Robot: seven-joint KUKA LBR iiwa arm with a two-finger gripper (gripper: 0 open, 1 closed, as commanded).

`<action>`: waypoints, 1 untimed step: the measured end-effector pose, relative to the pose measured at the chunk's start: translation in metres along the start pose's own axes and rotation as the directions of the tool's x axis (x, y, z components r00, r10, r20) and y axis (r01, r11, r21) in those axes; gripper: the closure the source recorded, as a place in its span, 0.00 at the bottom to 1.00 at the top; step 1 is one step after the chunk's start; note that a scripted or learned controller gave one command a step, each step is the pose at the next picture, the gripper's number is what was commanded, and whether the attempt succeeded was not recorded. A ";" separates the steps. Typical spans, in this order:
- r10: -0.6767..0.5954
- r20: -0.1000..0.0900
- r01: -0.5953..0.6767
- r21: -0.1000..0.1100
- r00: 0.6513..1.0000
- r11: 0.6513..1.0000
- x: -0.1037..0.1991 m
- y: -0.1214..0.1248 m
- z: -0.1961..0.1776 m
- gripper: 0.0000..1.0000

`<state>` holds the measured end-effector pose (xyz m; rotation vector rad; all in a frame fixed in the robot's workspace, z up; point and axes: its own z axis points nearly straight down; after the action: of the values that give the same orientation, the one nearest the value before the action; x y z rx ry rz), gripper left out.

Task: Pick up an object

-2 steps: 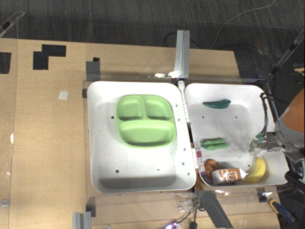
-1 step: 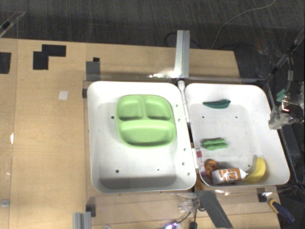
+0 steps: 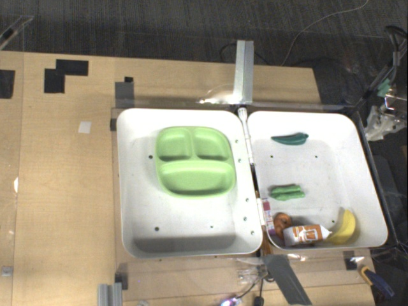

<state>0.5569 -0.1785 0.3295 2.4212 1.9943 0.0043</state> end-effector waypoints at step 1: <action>-0.183 -0.001 0.183 0.000 0.983 0.983 0.075 -0.008 -0.018 1.00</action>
<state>0.5629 -0.1034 0.3471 2.2279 2.2087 0.0048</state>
